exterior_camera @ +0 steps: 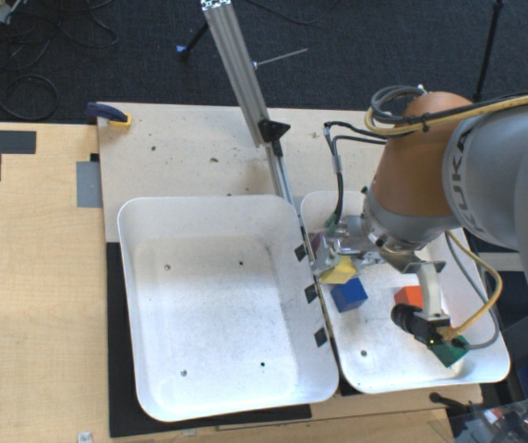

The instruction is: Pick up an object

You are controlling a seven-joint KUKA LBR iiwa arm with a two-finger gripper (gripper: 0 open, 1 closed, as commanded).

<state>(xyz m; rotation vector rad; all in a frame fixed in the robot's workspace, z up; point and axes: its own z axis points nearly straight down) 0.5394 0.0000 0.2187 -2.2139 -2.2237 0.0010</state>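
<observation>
Right of centre, in the right bin [486, 363], four small things: a yellow block [341, 271] close against the left wall, a blue cube [349, 294] touching it from below, an orange piece [409, 295] further right and partly hidden behind the robot's gear, and a green piece [450, 352] near the lower right corner. To the left, the larger left bin [153, 238], with three black clips [311, 293] along the shared edge. Slanting down from the upper middle of the frame toward the gap between the bins, a silver bar [241, 67]; at upper left on the bench [181, 146], a blue and yellow clamp [108, 113]. Reaching in from the right over the right bin's upper half, the grey arm [495, 173], with its orange band [412, 183] turned downward. Low by that bin's left wall, the gripper [338, 250], just above the yellow block; contact with it impossible to judge, and likewise whether open or closed.
</observation>
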